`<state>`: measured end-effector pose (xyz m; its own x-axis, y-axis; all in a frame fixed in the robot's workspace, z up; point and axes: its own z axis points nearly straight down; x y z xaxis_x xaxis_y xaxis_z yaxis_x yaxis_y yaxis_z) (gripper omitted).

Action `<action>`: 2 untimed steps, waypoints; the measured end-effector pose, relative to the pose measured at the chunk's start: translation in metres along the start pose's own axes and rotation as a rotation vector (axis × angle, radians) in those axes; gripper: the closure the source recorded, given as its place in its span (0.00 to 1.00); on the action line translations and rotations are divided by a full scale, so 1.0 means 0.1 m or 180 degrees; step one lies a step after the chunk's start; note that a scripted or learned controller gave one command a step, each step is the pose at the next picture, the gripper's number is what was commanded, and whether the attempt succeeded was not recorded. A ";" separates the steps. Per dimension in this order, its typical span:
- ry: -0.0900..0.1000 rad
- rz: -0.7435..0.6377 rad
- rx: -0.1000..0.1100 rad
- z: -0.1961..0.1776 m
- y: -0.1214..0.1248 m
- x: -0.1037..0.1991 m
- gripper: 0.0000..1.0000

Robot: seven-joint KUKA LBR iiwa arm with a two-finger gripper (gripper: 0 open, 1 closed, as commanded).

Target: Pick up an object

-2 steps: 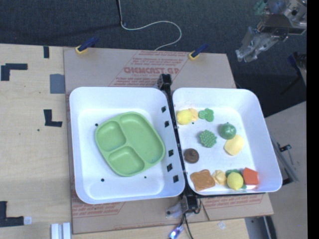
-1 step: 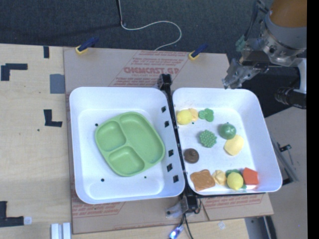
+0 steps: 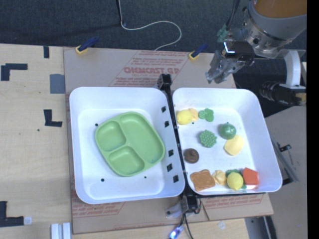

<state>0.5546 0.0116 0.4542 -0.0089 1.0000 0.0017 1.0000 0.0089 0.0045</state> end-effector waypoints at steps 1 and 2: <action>0.0004 -0.0019 0.0010 -0.28 -0.40 1.19 1.00; -0.0008 0.0023 0.0024 0.97 -0.71 0.98 1.00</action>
